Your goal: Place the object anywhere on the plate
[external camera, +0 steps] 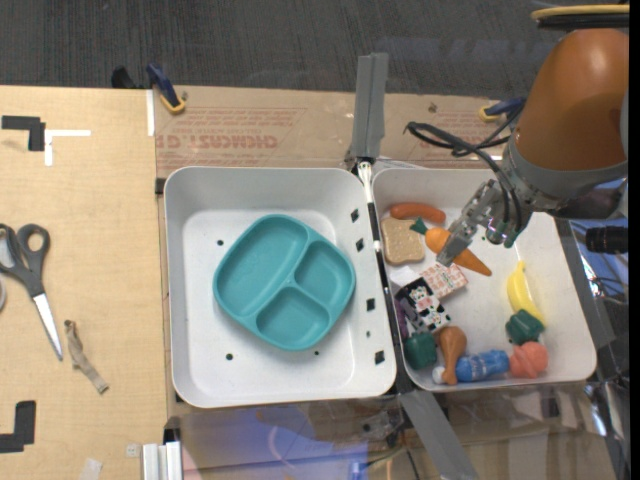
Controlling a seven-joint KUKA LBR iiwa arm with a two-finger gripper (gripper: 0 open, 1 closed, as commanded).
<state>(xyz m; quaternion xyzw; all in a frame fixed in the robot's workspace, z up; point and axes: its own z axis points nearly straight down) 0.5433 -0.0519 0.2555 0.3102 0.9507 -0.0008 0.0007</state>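
- My gripper [462, 246] is hanging low over the right bin [570, 368], reaching in from the right with the orange band of my arm [580, 88] up above it.
- The fingertips are right at the fat end of the toy carrot [462, 253], which lies near the middle of that bin. Honestly can't tell if the fingers are spread or pinched together, or if they've got the carrot at all. Too much overlap from this angle.
- Just left of the carrot there's a toy bread slice [402, 240], and a toy sausage [417, 211] lies along the back of the bin behind it.
- Below the carrot sits a small pink-and-white box [444, 279], and next to that a black-and-white patterned thing [424, 306] that I can't make out properly.
- Front of the bin: a dark green piece [419, 349], a toy drumstick [451, 350], a blue toy [486, 366] and an orange-pink lump [529, 359], all bunched in a row.
- Right side of the bin has a toy banana [520, 292] with another dark green piece [524, 325] just in front of it.
- The teal plate [286, 282], the kind with three compartments, is sitting in the middle of the left bin [190, 368], well apart from the carrot.
- Off to the left on the tabletop [90, 218]: a pair of scissors [30, 278] and a little scrap of something [85, 358] near them.
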